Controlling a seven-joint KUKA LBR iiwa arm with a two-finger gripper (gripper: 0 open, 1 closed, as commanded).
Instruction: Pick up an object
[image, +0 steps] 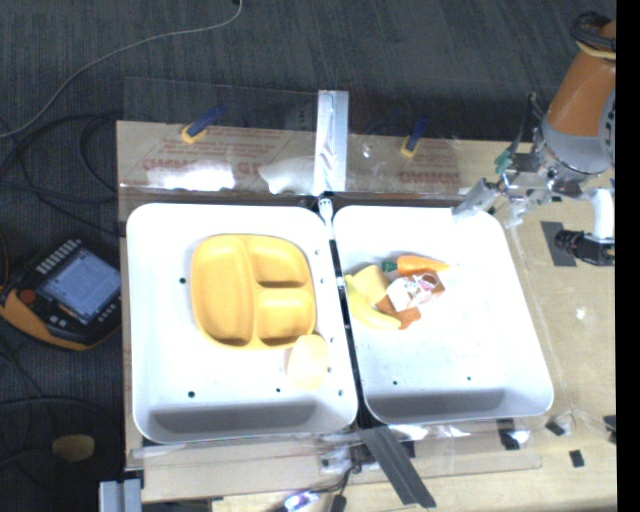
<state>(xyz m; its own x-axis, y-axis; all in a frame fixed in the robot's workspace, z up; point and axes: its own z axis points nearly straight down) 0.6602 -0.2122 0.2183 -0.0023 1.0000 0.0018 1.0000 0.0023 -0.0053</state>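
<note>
The tool (478, 203) hangs at the right bin's (500, 330) far rim; its spread I cannot tell. Below and left of it lies a small pile (398, 292): the carrot (420, 264) on top looks light, stiff, grippable across its middle.

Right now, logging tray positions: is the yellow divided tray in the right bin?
No, the yellow divided tray lies in the left bin.

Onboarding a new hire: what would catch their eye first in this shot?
The yellow divided tray in the left bin stands out first, with a pale round piece at its lower right corner. Next, the small heap of toy food in the right bin, an orange carrot-like piece on top. The arm's hand sits at that bin's top right corner.
</note>
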